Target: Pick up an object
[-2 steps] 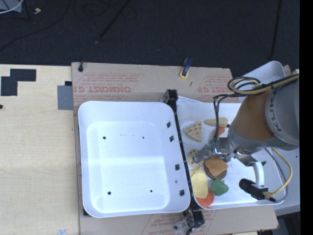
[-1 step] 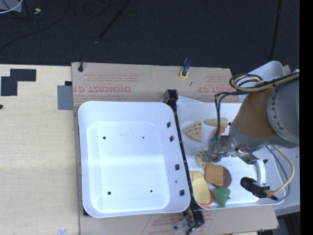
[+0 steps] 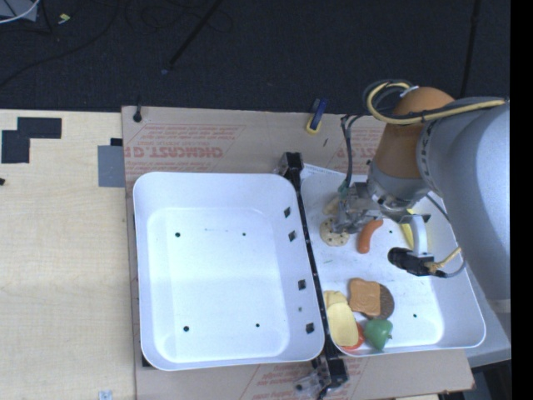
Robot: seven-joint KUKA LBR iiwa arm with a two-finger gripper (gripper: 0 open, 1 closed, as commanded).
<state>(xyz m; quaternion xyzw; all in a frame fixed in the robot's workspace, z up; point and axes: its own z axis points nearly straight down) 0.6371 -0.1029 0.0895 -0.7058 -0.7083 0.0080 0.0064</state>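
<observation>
Cookie (image 3: pixel 335 237): round, flat, tan with dark specks, lying in the right bin (image 3: pixel 454 327) near its upper-left corner, right under the gripper (image 3: pixel 344 215). Gripper is down at the cookie, and whether it touches is unclear. Jaws: cannot tell, the tips blur into metal clutter. Arm (image 3: pixel 466 169) is smooth grey with an orange band (image 3: pixel 408 144) above the wrist and a looped yellow cable on top.

Two shallow white plastic bins with rounded corners sit side by side, with black clips along the shared edge. The left bin (image 3: pixel 158 265) has a few small dark dots on its floor.

Right bin count, one of each:
- orange sausage shape (image 3: pixel 366 235), small and glossy, just right of the cookie
- yellow curved piece (image 3: pixel 408 232), half hidden by a black part
- toast slice (image 3: pixel 366 296), tan and squarish, on a dark brown disc
- pale yellow rounded piece (image 3: pixel 340 317), smooth, over a red rim
- green pepper-like lump (image 3: pixel 377 332), glossy, touching the yellow piece

The lower four cluster near the bin's lower-left, well apart from the cookie.
</observation>
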